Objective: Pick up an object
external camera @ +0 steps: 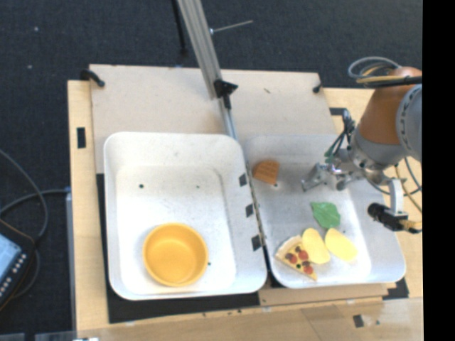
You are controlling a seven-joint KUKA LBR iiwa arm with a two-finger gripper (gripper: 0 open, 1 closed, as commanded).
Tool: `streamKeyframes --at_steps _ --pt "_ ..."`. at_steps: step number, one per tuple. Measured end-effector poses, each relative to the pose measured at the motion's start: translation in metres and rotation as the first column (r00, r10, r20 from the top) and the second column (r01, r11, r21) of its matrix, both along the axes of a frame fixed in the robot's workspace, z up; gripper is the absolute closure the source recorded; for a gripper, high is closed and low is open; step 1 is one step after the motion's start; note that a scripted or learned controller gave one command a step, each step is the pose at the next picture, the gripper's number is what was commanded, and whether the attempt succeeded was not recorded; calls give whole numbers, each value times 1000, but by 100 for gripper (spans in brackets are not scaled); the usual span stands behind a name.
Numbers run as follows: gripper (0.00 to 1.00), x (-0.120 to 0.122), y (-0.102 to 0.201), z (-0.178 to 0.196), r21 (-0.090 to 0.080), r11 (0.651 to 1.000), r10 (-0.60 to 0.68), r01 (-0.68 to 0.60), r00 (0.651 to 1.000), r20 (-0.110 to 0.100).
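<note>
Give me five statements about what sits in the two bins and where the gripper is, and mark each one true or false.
1. The yellow bowl sits in the left bin. True.
2. The pizza slice lies in the left bin. False: it lies in the right bin, near the front edge.
3. The gripper is above the right bin. True.
4. The green leaf is clamped between the gripper's fingers. False: it lies on the bin floor, apart from the gripper.
5. The brown object lies inside the yellow bowl. False: it lies in the right bin, near its left wall.
</note>
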State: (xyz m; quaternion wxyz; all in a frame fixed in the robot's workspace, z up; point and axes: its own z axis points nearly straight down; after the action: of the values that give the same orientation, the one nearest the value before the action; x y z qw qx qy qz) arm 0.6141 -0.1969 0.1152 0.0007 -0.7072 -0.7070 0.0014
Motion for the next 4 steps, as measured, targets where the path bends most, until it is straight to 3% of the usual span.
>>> streamKeyframes --at_steps 1,2,3,4 --pt "100 2 -1 14 -2 1000 -2 2 1000 8" --pt "100 11 -5 76 -2 1000 2 -2 1000 11" --pt "100 11 -7 106 0 1000 3 -3 1000 6" --pt "100 -3 46 101 1 1000 6 -6 1000 3"
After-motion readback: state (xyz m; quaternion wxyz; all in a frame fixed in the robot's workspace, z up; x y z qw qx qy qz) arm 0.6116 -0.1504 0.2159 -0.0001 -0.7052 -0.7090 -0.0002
